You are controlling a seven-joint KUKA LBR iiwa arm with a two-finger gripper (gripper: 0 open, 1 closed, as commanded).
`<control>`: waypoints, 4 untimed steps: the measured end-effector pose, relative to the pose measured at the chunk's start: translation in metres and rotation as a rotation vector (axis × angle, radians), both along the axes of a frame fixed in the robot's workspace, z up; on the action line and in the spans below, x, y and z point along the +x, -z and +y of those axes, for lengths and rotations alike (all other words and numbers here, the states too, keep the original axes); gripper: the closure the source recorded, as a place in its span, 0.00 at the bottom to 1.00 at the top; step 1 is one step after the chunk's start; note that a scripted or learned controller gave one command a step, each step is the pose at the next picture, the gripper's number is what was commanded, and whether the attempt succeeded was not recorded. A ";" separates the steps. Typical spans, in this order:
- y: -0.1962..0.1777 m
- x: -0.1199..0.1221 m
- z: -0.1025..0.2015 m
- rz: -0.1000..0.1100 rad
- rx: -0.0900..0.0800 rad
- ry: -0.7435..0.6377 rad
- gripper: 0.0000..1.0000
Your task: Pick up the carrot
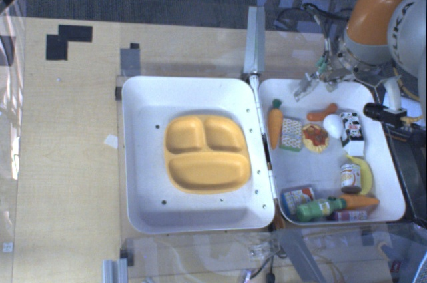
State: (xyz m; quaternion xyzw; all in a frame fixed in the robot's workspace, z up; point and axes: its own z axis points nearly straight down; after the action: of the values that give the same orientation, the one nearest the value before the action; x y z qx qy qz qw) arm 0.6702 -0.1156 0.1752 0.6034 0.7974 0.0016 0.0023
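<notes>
The carrot (275,124) is orange with a green top. It lies lengthwise along the left wall of the right bin (393,175), green end toward the back. My gripper (311,84) hangs over the back edge of that bin, to the right of the carrot and behind it, apart from it. The grey arm with its orange band (373,8) comes in from the upper right.
The left bin (140,141) holds a yellow divided plate (207,153). Around the carrot lie a checkered packet (290,135), a sausage (322,113), a white egg (331,125), a small carton (351,127), a banana (364,171), a can (349,177), a green bottle (320,208) and a second orange piece (360,201).
</notes>
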 end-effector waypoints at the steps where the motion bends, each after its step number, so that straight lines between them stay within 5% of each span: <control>1: 0.087 -0.003 0.019 0.014 -0.003 -0.217 0.00; 2: -0.011 -0.122 0.090 -0.003 -0.001 -0.300 0.00; 3: -0.010 -0.182 0.148 0.000 0.000 -0.346 0.00; 4: -0.011 -0.182 0.065 -0.002 -0.003 -0.365 0.00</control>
State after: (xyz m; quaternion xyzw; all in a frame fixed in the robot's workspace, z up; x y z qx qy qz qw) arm 0.4885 -0.0506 0.1857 0.4486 0.8937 0.0015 0.0036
